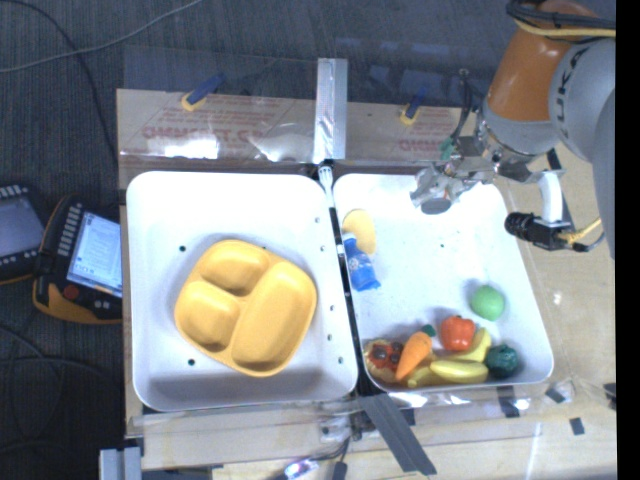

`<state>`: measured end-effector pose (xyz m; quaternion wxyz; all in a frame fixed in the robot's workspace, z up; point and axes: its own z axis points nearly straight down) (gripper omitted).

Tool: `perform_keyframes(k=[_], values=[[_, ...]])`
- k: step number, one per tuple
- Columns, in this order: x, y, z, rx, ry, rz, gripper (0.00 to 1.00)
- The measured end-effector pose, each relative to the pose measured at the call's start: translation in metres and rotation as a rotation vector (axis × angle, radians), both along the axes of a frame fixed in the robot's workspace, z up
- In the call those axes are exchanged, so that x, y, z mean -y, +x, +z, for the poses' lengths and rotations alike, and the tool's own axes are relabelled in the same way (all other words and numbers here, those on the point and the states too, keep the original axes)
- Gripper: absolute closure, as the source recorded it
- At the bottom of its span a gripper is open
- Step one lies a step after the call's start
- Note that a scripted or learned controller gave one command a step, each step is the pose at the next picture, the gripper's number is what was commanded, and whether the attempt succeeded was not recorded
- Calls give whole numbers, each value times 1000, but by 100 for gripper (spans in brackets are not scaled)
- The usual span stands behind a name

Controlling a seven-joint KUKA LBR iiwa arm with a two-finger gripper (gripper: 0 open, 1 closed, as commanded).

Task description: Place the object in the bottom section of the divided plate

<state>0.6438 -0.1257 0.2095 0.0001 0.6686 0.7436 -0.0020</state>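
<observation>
Overhead, hanging at the far side of the right bin [520, 268]: grey gripper [437, 190] below the orange-banded arm [530, 68], clear of every object. Cannot tell whether open or closed from this angle; carrying nothing visible. Over in the left bin [150, 218], lying slightly askew: yellow divided plate [245, 308], glossy, rounded, split into 3 hollows, 2 smaller ones toward the left and 1 larger toward the lower right, all bare. Nearer the divider in the right bin, a pale yellow object [360, 230] and just below it a blue item [362, 271]. Apart toward the right, a green ball [487, 301]. Heaped along the near edge: orange carrot [412, 356], red pepper [457, 333], yellow banana [458, 371], dark green piece [503, 359].
</observation>
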Motion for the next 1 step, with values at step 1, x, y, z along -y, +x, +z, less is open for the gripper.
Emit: perform_keyframes(k=[1], values=[[-58, -44, -27, -1, 3, 56, 100]])
